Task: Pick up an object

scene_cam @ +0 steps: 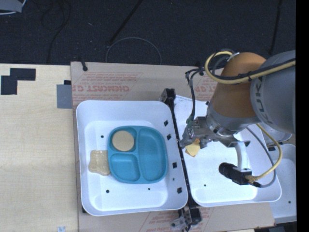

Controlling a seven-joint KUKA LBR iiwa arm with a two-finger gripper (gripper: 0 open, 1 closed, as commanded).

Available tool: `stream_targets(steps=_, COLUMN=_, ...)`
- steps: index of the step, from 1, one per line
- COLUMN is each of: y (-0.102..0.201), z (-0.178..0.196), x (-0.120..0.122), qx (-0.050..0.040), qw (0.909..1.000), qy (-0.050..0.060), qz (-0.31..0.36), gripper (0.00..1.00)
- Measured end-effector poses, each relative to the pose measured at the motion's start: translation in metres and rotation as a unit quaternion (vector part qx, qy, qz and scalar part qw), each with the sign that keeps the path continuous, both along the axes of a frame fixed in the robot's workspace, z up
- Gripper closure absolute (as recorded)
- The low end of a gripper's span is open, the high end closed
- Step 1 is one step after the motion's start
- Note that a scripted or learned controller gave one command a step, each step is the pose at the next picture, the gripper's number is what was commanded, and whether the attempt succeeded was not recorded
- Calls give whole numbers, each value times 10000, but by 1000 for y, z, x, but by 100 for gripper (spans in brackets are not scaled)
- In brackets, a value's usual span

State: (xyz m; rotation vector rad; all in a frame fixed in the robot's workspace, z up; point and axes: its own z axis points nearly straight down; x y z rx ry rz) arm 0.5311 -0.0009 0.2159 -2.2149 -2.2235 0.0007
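My gripper (193, 138) hangs low over the left side of the right bin (217, 197), close to the divider between the two bins. A small yellow wedge-shaped object (192, 150) sits right under the gripper's tip, touching it or nearly so. The wrist hides where the two meet, so I cannot tell whether the wedge is held. In the left bin (96, 202) lies a blue divided plate (145, 161) with a round tan disc (122, 140) in its upper-left compartment. A pale beige spongy piece (99, 162) lies against the plate's left edge.
The grey and orange arm (246, 93) covers the upper part of the right bin. The raised rims where the bins meet (177, 153) run just left of the gripper. Cardboard (120, 83) lies under the bins.
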Motion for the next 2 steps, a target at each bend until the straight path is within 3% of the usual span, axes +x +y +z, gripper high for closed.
stream_targets(steps=2, y=87, z=9, x=-29, qx=-6, qw=10000, qy=17, qz=-2, gripper=100)
